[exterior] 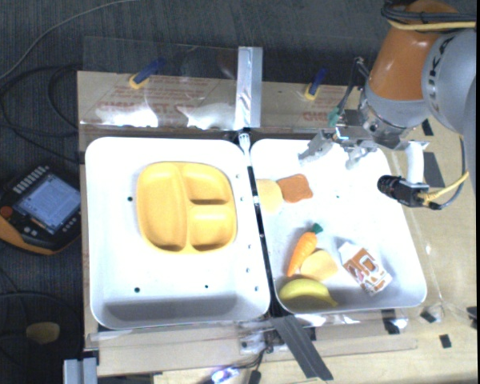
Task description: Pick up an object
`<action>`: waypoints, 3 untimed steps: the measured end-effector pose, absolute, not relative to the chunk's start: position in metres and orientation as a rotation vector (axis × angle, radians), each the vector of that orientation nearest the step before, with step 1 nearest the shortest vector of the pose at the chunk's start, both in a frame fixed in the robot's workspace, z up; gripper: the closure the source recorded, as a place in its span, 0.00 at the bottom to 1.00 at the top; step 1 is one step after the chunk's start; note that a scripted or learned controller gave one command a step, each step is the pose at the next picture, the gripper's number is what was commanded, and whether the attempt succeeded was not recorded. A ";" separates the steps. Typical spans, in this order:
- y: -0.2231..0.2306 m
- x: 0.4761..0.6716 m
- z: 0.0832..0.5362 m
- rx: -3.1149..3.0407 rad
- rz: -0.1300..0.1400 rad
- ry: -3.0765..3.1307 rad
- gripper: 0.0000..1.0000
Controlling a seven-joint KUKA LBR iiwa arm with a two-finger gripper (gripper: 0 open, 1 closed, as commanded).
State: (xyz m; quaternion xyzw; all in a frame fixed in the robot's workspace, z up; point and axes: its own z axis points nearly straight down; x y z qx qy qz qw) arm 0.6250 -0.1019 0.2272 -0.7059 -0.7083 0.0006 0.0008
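end effector over right bin's far edge, fingers spread, nothing held

we see the end effector (334, 146) at the far edge of the right bin (400, 238), its two pale metal fingers (312, 150) splayed wide apart with nothing between them. above it the arm's glossy orange band (408, 50) and smooth grey shell come in from the right.

the objects lie in the right bin, all apart from the end effector. a flat orange-brown piece with rounded corners (294, 187) sits near the bin's far left, touching a pale yellow rounded piece (267, 194) against the left wall. nearer the front we mark a tapered orange carrot (302, 250) with a small green top, smooth, plastic-looking. just beside it a pale yellow wedge (323, 266), and in front a smooth curved yellow-green piece like a banana (306, 292); these three touch or nearly touch, we cannot tell which. to their right a small white carton with orange print (365, 267), boxy, tilted.

the left bin (112, 238) holds a yellow divided tray (186, 206), rounded rectangle, glossy plastic, three compartments.

both bins are shallow, white, matte, with rounded corners, on the bench (112, 102). a crinkled clear plastic sheet (176, 94) stands behind them with two blue-yellow clips. on the dark carpet to the left lies an orange-edged handheld pendant (36, 210).
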 end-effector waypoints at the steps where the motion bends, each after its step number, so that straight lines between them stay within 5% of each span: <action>1: -0.126 0.668 0.105 -1.919 0.003 -2.488 0.00; 2: -0.106 0.654 0.089 -1.701 -0.002 -2.654 0.00; 3: -0.106 0.656 0.100 -1.703 -0.009 -2.656 1.00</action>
